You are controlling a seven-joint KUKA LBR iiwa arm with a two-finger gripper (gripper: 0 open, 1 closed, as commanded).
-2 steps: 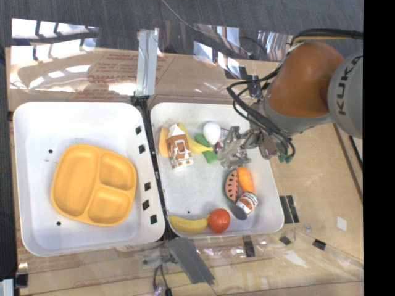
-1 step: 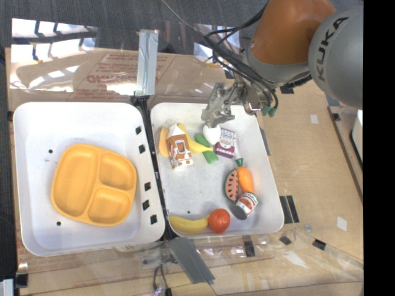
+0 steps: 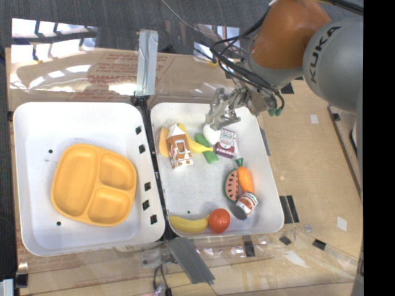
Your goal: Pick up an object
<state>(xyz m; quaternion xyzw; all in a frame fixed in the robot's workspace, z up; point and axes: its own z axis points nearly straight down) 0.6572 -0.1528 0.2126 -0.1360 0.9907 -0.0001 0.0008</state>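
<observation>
At the near edge of the right bin (image 3: 271, 184) lie a yellow banana (image 3: 187, 224) and a red tomato (image 3: 218, 221), side by side and touching; just beyond them are a small can (image 3: 245, 204), a watermelon slice (image 3: 231, 186) and an orange carrot (image 3: 245, 179), all close together.

The task names no one thing, but the gripper (image 3: 223, 115) hangs over the far part of this bin, just above a white round thing (image 3: 212, 134) and a small purple carton (image 3: 226, 143); my guess is that one of these two is what it wants; I cannot tell if the fingers are apart or pressed together, and I see nothing between them.

Around those two sit a green block (image 3: 210, 156), a long yellow piece (image 3: 199, 145) and a little house-shaped box (image 3: 178, 148), all bunched up; the left bin (image 3: 31, 128) has a yellow tray (image 3: 94, 184) in it, well apart.

What could go wrong: the things under the gripper are crowded, so the fingers may land on two at once and push them away; the white thing looks round and may roll or slip out; the carton may tip over if a finger bumps its top; the bin wall is near too, and a finger could catch on it.
</observation>
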